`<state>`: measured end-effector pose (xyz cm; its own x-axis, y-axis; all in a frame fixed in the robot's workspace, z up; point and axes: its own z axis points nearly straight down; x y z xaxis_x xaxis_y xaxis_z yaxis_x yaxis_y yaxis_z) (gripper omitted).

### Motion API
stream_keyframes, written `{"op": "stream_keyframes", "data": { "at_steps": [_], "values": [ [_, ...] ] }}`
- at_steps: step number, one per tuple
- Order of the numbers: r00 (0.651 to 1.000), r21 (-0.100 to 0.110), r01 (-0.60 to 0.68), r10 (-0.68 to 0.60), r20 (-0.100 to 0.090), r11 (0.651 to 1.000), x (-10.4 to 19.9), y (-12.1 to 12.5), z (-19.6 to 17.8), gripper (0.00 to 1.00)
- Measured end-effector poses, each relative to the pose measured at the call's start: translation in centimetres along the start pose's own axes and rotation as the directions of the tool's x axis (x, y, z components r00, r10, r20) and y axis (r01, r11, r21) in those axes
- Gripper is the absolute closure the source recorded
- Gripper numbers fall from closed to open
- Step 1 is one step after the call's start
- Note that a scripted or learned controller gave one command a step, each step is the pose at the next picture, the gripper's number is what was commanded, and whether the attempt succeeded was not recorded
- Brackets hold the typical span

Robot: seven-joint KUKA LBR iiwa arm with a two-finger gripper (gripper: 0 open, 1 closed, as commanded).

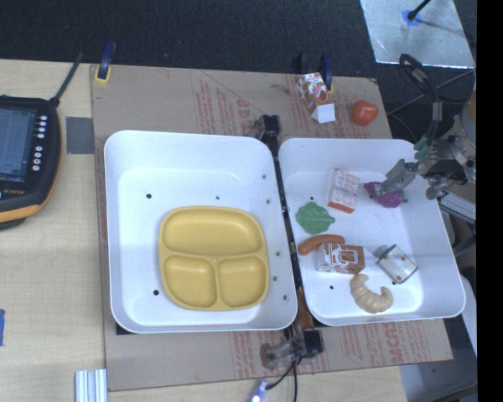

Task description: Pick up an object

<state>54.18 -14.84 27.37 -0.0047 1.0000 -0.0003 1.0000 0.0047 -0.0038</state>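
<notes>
Watching gripper [400, 177] at right bin's [453, 262] far right edge, low over purple toy [386, 194]. Could not tell gripper state; no object seen held. I judged purple toy likely target, since it lay just beside gripper. Other candidates in same bin: green leaf [315, 218], sausage [320, 244], croissant [370, 294], small carton [344, 190], metal piece [396, 263]. Left bin [126, 224] held yellow tray [213, 256], apart from clutter. Red ball [365, 112] sat on desk [42, 308] outside bins.

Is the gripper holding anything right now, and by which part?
Cannot be told. The gripper sits right at the purple object in the right bin, but any hold is unclear.
</notes>
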Motion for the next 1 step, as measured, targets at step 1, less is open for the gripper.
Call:
{"op": "stream_keyframes", "data": {
  "at_steps": [1],
  "values": [
    [1.000, 0.002, 0.000, 0.000, 0.001, 1.000, -6.41, 2.14, 12.18, 0.00]
  ]
}}
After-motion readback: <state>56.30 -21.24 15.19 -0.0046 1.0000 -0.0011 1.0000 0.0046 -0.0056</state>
